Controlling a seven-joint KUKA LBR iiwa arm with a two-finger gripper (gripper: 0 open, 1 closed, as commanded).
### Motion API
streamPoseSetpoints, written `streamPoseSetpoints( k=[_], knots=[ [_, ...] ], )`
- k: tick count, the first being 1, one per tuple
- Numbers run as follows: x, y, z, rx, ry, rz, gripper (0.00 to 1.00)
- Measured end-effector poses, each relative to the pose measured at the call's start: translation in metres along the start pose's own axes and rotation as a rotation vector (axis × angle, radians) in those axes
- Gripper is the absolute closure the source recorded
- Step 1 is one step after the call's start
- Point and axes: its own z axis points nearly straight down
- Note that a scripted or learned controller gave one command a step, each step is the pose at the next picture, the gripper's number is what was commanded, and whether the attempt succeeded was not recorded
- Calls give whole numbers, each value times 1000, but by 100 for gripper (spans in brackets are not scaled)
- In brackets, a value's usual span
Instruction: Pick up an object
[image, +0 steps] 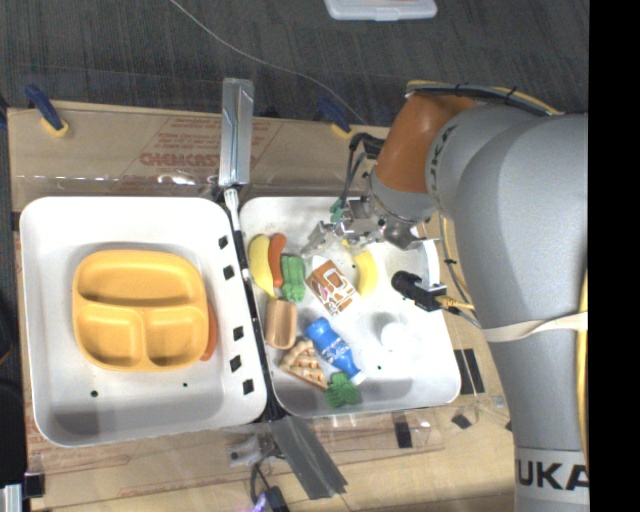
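Gripper (340, 232) over rear of right bin (430, 375), arm reaching in from your right. Directly below gripper: snack packet (333, 286); banana (366, 272) touching packet's right side. Left of gripper, along bin's left wall: second banana (259, 262), carrot (276, 252) beside it, leafy vegetable (292, 279) just right of those. Further forward of gripper: hot dog (280, 323), bottle (331, 347), waffle (304, 364), broccoli (343, 392) nearest front rim. Well left of gripper: left bin (40, 300), divided tray (140, 308) inside it.
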Motion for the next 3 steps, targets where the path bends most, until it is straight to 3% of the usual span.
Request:
streamPoseSetpoints(
  k=[1,2,3],
  knots=[
    [15,-32,10,-19,-5,-70,0],
    [6,-73,15,-10,-4,-373,0],
    [6,-72,4,-12,-5,-376,100]
  ],
)
